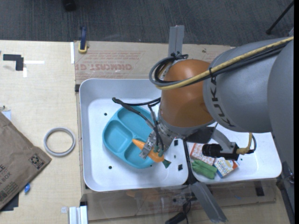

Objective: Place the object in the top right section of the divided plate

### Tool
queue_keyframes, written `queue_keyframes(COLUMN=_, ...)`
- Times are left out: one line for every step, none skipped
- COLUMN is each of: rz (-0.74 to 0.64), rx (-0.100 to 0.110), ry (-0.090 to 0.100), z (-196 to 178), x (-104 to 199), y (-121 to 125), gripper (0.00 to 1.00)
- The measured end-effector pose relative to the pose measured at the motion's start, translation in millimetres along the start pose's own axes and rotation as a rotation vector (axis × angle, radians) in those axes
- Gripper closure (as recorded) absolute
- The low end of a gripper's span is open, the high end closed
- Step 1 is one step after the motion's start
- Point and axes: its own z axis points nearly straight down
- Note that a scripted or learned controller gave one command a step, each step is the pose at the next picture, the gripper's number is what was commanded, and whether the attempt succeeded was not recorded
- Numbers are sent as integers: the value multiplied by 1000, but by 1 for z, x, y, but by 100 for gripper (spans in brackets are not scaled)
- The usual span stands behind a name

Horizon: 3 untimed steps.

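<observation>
Nearest the camera, the right bin (261, 171) holds a green packet (204, 168) and a small box (225, 167) by the divider. In the left bin (93, 139), the hand (153, 148) is down at the blue divided plate's (122, 136) near right edge, pinching an orange carrot (148, 150) between its fingers. The carrot looks gripped, not released, so the drop into the top right section is still to come. Farther left on the tabletop (37, 92) lies a tape ring (60, 141).
</observation>
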Motion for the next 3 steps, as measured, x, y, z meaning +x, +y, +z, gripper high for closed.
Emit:
queue_keyframes(rz=-113, rx=-1, ry=-2, z=-60, x=13, y=65, gripper=100)
queue_keyframes(rz=-217, rx=-1, ry=-1, z=37, x=-2, y=21, gripper=100)
queue_keyframes(rz=-433, rx=-3, ry=-4, z=40, x=-13, y=109, gripper=100)
